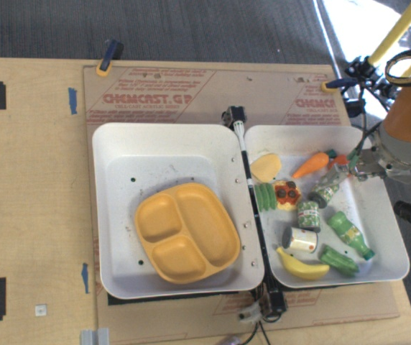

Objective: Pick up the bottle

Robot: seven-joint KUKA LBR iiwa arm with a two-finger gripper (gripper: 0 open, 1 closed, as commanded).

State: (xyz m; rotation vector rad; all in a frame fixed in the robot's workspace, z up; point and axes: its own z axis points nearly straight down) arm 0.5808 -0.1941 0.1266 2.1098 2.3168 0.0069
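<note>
The green bottle [349, 234] lies on its side in the right bin [396, 254], near that bin's right wall, with its cap end toward the front right corner. My gripper [351, 167] hangs over the far right part of the same bin. It is behind the bottle and just right of an orange carrot [312, 165]. A gap separates the gripper from the bottle, and the gripper does not touch it. The grey wrist and orange band [410, 113] come in from the right edge.
Around the bottle lie a green-labelled can [308, 214], a white cup [302, 241], a banana [302, 264], a green pickle [340, 259], a small grey-green item [326, 190], a bean pod [265, 196] and a pale chip [266, 167]. A yellow divided plate [186, 230] sits in the left bin [112, 192].
</note>
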